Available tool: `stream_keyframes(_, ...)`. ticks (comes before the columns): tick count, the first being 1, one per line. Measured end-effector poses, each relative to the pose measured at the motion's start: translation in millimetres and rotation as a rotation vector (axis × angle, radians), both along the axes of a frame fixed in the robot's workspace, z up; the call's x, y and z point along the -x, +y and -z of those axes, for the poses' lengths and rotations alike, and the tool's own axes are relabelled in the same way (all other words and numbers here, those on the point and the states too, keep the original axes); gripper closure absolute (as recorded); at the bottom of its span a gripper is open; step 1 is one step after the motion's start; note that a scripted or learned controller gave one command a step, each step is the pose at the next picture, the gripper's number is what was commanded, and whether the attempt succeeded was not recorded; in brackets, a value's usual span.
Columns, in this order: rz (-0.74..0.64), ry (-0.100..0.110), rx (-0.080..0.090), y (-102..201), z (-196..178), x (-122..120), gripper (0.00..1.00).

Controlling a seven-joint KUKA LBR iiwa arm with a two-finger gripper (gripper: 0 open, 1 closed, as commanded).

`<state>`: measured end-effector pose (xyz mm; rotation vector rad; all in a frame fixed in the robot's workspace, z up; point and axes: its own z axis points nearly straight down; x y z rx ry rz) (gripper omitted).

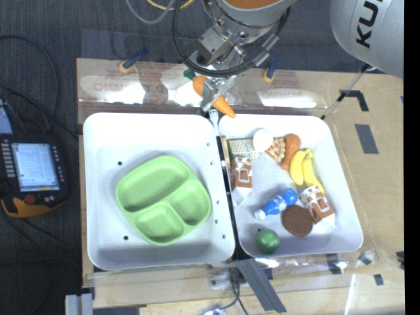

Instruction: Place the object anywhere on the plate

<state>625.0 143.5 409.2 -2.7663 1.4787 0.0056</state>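
A green three-compartment plate (164, 199) lies in the left bin (105, 143). My gripper (212, 98) hangs above the far rim where the two bins meet, beyond and to the right of the plate. An orange carrot-shaped toy (225, 107) sits crosswise between its fingers, with one end showing on each side. The gripper is shut on it.
The right bin (341, 176) holds a banana (302, 166), a blue bottle (275, 203), a brown disc (297, 220), a green ball (267, 240), a white egg (262, 138) and several small boxes. A pendant (33, 169) lies left of the bench.
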Motion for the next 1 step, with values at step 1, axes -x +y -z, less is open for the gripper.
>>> stream_keyframes(1, -0.110, 0.015, 0.003, -2.7, 227.3, 37.8, 1.00)
